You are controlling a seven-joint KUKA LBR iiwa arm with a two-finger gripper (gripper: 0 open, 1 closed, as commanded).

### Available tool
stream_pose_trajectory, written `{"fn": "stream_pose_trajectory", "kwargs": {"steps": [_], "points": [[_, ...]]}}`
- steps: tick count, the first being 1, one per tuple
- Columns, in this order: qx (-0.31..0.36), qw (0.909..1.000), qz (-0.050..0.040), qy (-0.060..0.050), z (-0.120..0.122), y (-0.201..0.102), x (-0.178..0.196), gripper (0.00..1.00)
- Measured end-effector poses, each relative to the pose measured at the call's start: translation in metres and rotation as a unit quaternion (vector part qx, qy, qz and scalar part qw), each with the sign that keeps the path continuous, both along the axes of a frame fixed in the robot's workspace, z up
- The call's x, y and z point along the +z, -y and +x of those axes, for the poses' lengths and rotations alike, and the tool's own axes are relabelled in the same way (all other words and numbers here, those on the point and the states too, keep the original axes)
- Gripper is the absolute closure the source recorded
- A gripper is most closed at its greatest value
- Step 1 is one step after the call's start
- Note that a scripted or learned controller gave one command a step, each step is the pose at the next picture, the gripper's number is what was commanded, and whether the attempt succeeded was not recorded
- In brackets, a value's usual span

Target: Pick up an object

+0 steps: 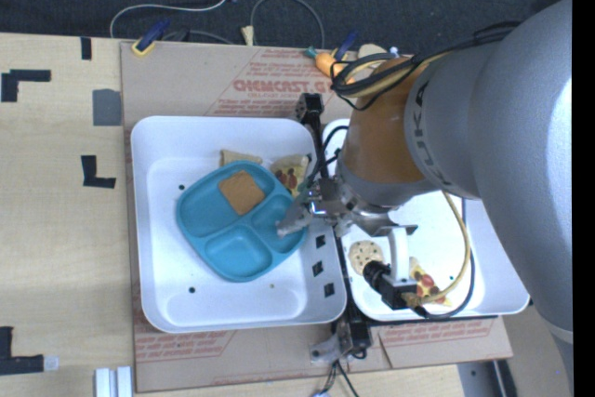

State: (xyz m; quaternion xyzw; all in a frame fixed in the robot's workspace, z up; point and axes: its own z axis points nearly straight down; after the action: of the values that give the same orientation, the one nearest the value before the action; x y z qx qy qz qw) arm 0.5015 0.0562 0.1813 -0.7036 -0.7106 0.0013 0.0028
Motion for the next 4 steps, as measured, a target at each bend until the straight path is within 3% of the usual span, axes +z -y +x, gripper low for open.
{"fn": "stream_pose_trajectory", "kwargs": {"steps": [1,2,3,4], "points": [[-0.008,1.0,-0.0022,0.001,-0.017,0.062,0.003,0.0],[-0.008,1.0,-0.0038,0.004,0.029,0.15,0.018,0.0],[-0.007,1.0,-0.0014,0.001,-0.018,0.192,0.003,0.0],[-0.004,1.0,-0.0014,0.004,-0.017,0.179,0.05,0.0]]}}
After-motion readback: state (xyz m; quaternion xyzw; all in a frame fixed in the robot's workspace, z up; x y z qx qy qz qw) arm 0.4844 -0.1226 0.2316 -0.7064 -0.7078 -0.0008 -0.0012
